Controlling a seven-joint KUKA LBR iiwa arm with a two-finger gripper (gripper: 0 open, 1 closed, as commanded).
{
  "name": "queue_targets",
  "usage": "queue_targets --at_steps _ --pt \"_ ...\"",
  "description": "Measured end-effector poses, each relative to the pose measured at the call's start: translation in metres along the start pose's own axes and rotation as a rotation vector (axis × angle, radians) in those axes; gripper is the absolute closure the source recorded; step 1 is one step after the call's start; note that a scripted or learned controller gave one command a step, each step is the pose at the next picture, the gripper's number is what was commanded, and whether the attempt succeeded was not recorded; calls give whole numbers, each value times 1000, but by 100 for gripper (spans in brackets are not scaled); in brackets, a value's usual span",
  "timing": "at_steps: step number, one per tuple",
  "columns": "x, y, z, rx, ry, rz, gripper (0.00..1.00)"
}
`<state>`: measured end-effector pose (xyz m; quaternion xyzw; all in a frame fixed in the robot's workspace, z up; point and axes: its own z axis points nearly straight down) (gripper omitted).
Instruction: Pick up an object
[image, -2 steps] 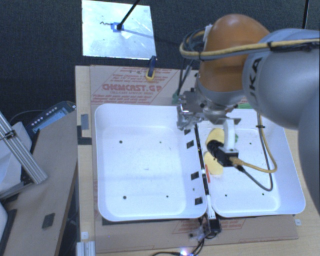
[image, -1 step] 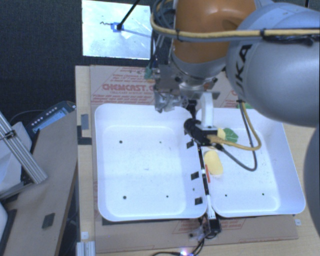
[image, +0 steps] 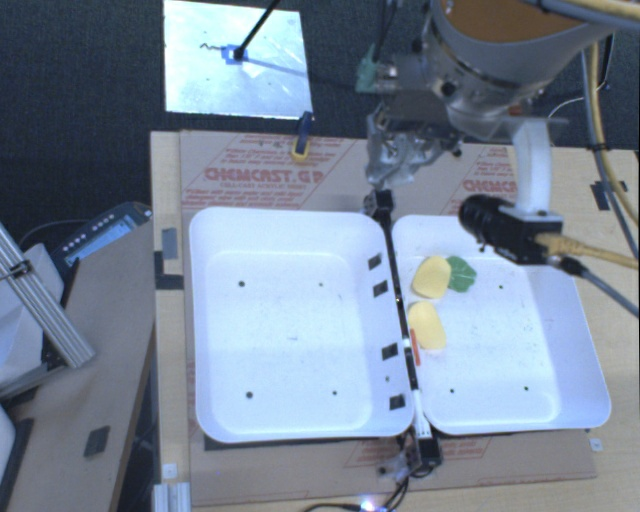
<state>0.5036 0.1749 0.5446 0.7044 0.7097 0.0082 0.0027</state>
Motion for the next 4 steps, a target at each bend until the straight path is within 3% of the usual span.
queue_targets --at_steps 1,2,3,4 --pt "-126 28 9 11 -11 19 100" --pt "-82 -3 143 27 -9 1 100" --pt "-97 -18 24 1 -4 4 100" --pt "-67 -21 183 28 -10 4 100"
